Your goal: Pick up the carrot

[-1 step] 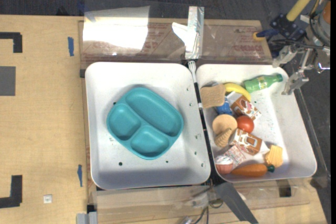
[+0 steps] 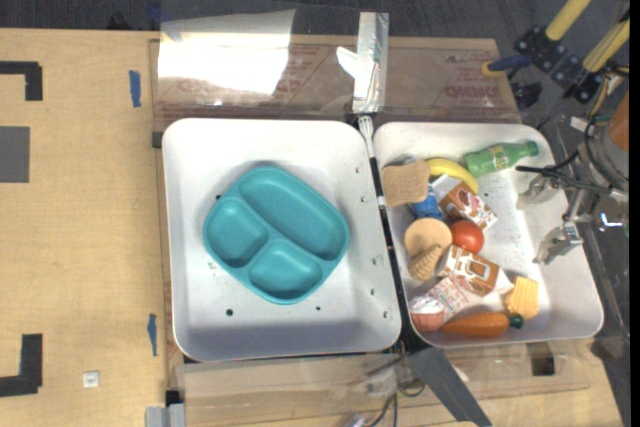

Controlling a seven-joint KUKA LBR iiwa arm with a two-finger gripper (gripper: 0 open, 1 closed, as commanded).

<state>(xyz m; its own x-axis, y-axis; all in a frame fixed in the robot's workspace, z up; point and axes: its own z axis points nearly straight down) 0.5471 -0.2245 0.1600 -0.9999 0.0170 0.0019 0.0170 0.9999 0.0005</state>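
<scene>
Evidently the pick is not yet made: the carrot (image 2: pixel 478 324) lies untouched at the near edge of the right bin (image 2: pixel 580 310), between a pink-and-white packet (image 2: pixel 432 307) and a yellow cheese wedge (image 2: pixel 523 295). The claw (image 2: pixel 562 237) stands over the bin's right side, well apart from it; its state I cannot tell. Approach, grasp and lift all remain.
</scene>
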